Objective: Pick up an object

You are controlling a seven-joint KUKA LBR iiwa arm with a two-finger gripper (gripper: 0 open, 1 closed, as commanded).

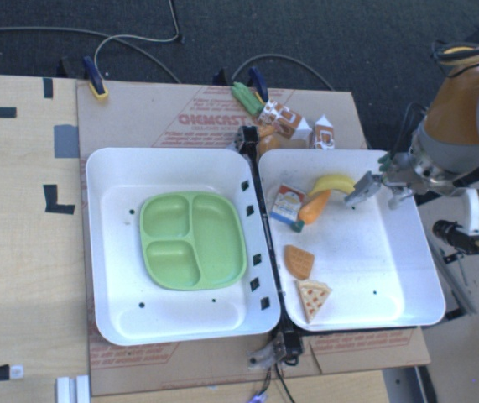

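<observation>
**A:** So what can be made out in the camera view, left to right?

**B:** Two shallow white plastic bins are set side by side on a cardboard sheet on the table (21, 225). In the left white bin (105, 292) a pale green divided plastic plate (194, 240) is laid flat, roughly in the middle. In the right white bin (407, 296) the toy food is found: a yellow plastic banana (333, 182) near the back wall, an orange plastic carrot (314, 207) lying just in front of it and touching it, and a small red-and-blue printed carton (287, 205) right beside the carrot's left end. Closer to the front, an orange-brown waffle-textured biscuit piece (299, 262) and a tan pizza-slice-shaped wedge (313, 298) are placed near the divider.

**A:** And the arm?

**B:** The grey two-finger gripper (361, 191) is reached in from the right, over the back right part of the right bin, just beside the banana's right end. Nothing is seen between the fingers. Whether they're apart or together honestly can't be told, it's too blurry there.

**A:** Anything outside the bins?

**B:** A few small brown-and-white cartons (283, 122) and a green clamp (247, 99) are seen behind them.
</observation>
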